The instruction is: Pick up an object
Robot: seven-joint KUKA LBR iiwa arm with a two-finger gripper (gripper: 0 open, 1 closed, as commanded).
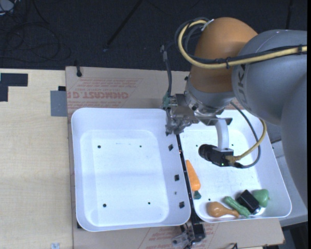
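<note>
Objects available for picking, all in the right bin (280,191). An orange carrot-shaped piece (193,175) with a small green tip lies lengthwise along the bin's left wall, near the divider between the bins. At the bin's near edge a tan, pear-shaped piece (220,209) lies on its side. Just to its right a green elongated piece (236,205) lies slanted, touching a black block (247,201), beside which a rounded green piece (261,196) rests toward the near right corner.

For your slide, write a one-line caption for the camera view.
KUKA arm reaches over the right bin, where a carrot and several small toys lie near its front edge.
</note>
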